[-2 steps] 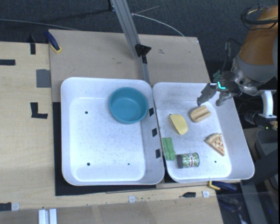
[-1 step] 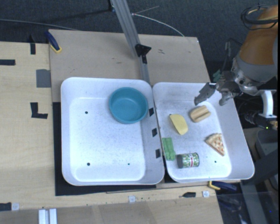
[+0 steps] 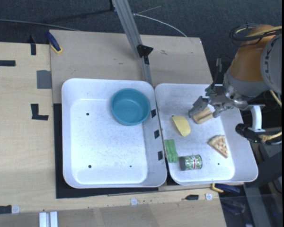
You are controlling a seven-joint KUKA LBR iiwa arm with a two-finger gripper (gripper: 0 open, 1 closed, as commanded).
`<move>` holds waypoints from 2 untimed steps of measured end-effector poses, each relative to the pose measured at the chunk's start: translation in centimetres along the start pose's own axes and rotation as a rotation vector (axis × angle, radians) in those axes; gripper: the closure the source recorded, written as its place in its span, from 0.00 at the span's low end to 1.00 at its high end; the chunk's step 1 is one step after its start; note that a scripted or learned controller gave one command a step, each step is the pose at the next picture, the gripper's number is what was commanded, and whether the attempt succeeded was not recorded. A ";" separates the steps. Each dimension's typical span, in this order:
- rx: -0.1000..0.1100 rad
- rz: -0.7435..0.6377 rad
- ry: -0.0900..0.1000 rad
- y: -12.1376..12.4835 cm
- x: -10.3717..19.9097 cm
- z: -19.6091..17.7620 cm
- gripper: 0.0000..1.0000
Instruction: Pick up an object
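gripper [image 3: 204,111] hangs over the upper part of the right bin [image 3: 236,176], and a tan, block-like object [image 3: 203,117] sits right at its fingertips, apparently between them, so it looks to be pinching that piece; whether the piece is lifted or resting on the bin floor cannot be told.

going left to right: the left bin [image 3: 85,126] carries a blue bowl [image 3: 130,107] near its upper right corner, well apart from the gripper. in the right bin, a green flat strip [image 3: 171,150] lies along the left wall, a yellow rounded piece [image 3: 181,126] sits just below-left of the gripper, a small can [image 3: 190,162] lies on its side, and a pizza-slice toy [image 3: 219,146] lies to the right.

the tan object's long axis runs slanting up to the right, crosswise to the fingers. the grip contact itself is small and shadowed.
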State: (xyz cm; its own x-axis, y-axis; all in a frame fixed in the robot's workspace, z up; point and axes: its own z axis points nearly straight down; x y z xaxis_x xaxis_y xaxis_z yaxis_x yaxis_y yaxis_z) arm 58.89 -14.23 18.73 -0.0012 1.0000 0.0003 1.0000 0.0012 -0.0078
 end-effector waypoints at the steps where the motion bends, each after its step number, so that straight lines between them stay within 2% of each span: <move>1: -0.002 -0.001 0.000 0.8 0.1 6.0 0.00; 2: -0.008 -0.001 -0.001 0.9 0.2 9.9 0.00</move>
State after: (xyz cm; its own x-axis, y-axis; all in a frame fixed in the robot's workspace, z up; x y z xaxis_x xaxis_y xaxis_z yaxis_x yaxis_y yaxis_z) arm 59.70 -14.06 8.81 -0.0023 1.0000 -0.0004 1.0000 0.0023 0.0002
